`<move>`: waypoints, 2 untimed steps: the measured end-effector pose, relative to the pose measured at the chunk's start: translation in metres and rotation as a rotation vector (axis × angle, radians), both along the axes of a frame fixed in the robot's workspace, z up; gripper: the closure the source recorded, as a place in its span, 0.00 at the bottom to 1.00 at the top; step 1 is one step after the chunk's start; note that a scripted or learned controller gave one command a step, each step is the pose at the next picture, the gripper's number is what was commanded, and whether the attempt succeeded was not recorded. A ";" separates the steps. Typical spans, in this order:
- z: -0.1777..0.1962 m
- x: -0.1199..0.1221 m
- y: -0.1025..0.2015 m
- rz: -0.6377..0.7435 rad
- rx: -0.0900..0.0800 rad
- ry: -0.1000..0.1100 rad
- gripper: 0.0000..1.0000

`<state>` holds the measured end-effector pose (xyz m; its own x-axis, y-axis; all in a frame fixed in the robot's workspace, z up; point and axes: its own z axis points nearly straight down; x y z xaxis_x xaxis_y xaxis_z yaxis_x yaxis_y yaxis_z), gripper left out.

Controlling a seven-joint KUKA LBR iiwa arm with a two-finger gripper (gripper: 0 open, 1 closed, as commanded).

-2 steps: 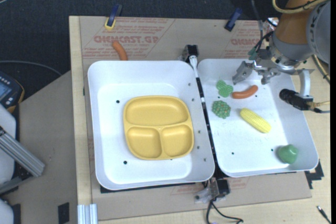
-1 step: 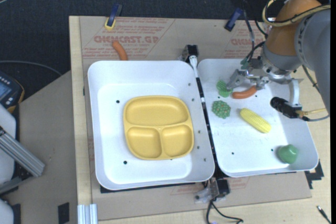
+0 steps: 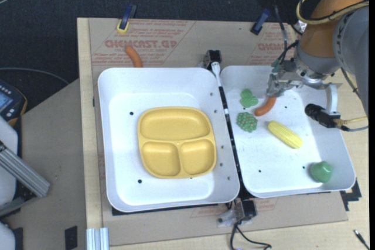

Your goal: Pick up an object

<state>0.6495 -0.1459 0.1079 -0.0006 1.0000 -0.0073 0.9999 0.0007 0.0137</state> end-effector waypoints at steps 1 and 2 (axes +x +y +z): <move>0.044 0.004 0.005 0.001 0.006 0.009 1.00; 0.102 0.002 0.014 0.001 0.006 0.008 1.00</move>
